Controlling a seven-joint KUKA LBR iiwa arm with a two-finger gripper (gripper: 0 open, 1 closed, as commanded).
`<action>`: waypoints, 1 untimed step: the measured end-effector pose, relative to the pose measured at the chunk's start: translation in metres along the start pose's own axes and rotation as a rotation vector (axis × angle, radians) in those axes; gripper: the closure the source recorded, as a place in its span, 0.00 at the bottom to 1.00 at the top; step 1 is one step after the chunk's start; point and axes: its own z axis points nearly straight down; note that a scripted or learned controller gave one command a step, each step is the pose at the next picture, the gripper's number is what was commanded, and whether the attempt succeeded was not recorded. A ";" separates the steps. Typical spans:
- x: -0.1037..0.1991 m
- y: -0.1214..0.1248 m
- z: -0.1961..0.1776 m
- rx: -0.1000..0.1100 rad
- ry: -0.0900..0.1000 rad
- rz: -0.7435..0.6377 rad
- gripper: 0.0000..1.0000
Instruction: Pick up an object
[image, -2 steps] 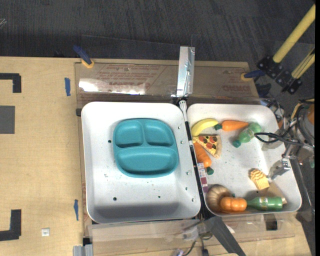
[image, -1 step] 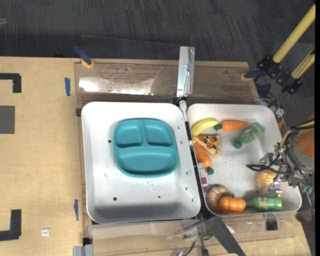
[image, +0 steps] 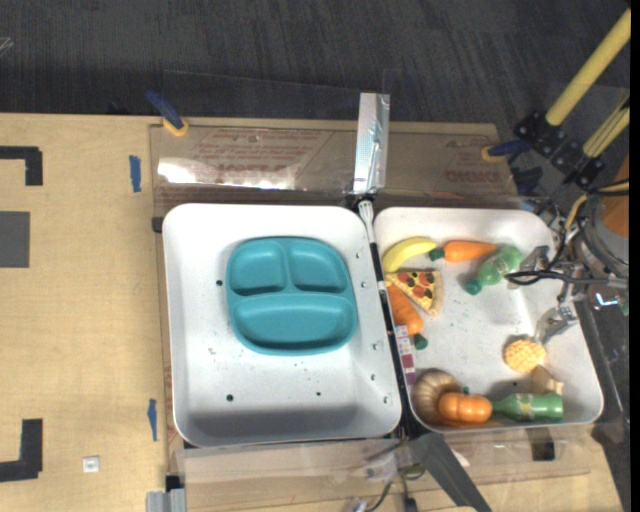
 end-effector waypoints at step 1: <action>-0.005 0.069 0.062 -0.003 0.002 -0.034 0.00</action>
